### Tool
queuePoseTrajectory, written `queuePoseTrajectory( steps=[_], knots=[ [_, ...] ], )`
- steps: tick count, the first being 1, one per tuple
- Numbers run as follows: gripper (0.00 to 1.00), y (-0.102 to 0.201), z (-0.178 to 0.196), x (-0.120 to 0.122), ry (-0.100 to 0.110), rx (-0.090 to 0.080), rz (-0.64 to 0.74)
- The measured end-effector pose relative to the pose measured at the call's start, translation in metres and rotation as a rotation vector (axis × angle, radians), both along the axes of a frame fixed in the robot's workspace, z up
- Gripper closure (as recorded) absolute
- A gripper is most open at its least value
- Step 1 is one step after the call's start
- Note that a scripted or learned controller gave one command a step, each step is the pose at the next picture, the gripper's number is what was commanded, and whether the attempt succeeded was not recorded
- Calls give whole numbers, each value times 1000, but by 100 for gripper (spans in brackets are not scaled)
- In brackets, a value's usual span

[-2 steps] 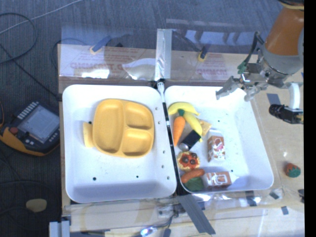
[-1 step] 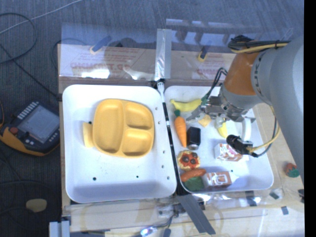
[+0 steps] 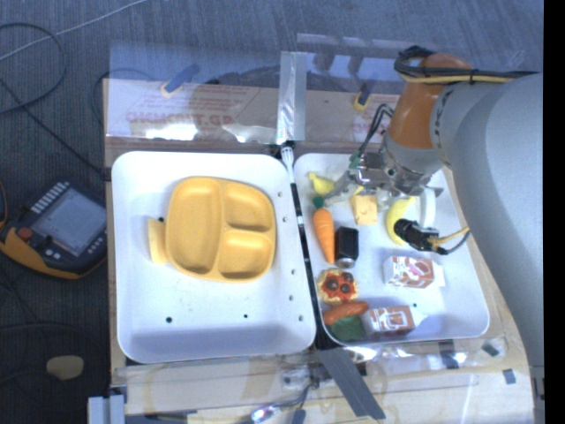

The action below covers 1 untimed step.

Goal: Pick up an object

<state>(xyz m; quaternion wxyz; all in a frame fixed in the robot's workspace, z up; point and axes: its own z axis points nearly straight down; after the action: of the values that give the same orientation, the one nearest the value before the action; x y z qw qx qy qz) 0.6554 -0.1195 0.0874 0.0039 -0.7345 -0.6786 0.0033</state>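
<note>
Camera view, left to right: on the grey carpet beside the worktop lies a black-and-orange handheld controller (image 3: pixel 55 228) with a grey screen. The left shallow white plastic bin (image 3: pixel 132 325) holds a glossy yellow plastic tray with three rounded compartments (image 3: pixel 221 228), set slightly upward of centre, with bare white floor all around it, widest along the near edge. Across the shared rims, the right shallow white plastic bin (image 3: pixel 468 312) is crowded along its left side: a tapered orange toy carrot (image 3: pixel 324 230), a small black cylinder with a silvery end (image 3: pixel 346 245), a round pizza-like toy piece (image 3: pixel 337 283), a red and green toy vegetable (image 3: pixel 346 316), and a brown printed packet (image 3: pixel 388 321). A pale yellow cube (image 3: pixel 365 208) sits just under the gripper (image 3: pixel 375 179) at the bin's far end, beside a yellow banana-like piece (image 3: pixel 399 216). A white and red wrapped packet (image 3: pixel 411 272) lies toward the right wall, with open floor near it. Whether the gripper is closed or spread cannot be told.
</note>
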Motion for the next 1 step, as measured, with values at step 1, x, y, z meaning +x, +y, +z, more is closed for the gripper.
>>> queuePoseTrajectory(
  steps=[1],
  knots=[
    [0,-43,17,-13,-9,-1,-91]
  ],
)
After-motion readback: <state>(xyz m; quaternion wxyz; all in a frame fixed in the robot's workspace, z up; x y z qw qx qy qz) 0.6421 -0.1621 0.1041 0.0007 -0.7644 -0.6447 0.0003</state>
